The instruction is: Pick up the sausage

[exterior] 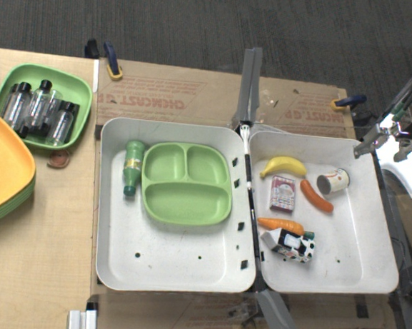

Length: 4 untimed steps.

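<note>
The left bin (104, 259) holds a green divided plate (187, 184) and green bottle (133, 167); a banana (284, 165) and carrot (281, 225) lie right.

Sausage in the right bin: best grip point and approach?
Take the sausage at its middle, from straight above, jaws set across its width. It lies flat and diagonal, upper end near the cup, lower end pointing toward the bin's middle. The middle looks clear on both long sides; the upper end seems crowded by the cup.

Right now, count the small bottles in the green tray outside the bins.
4, standing side by side in the green tray on the bench at upper left: bottles at and. More may be hidden behind them.
</note>
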Tool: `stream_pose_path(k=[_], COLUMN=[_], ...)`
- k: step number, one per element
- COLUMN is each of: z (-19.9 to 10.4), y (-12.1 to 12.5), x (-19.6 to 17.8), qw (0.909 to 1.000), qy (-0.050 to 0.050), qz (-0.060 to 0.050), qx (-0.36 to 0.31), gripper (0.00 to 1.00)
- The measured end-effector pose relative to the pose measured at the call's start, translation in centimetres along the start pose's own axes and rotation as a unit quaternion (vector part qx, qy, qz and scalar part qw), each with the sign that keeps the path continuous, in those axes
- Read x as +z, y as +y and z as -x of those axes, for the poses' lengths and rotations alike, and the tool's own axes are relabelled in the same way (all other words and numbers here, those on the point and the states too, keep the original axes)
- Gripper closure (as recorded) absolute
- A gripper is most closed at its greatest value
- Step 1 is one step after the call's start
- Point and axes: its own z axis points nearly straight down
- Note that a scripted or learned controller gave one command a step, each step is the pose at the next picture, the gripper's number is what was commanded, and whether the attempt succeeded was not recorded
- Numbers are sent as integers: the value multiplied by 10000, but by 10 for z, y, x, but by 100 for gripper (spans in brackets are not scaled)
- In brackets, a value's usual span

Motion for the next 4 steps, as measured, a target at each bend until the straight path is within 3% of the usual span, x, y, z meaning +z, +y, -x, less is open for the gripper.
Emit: stream_pose_path(k=[1,2,3,4], z=[0,-18,-56,-40], y=[0,63,62,-4], x=[-8,54,116,193], qw=[10000,9992,9939,9857], qy=[-6,-7,-2,0], qz=[-7,11,7,12], qx=[-11,-396,-1099,-1683], gripper=[100,100,100,100])
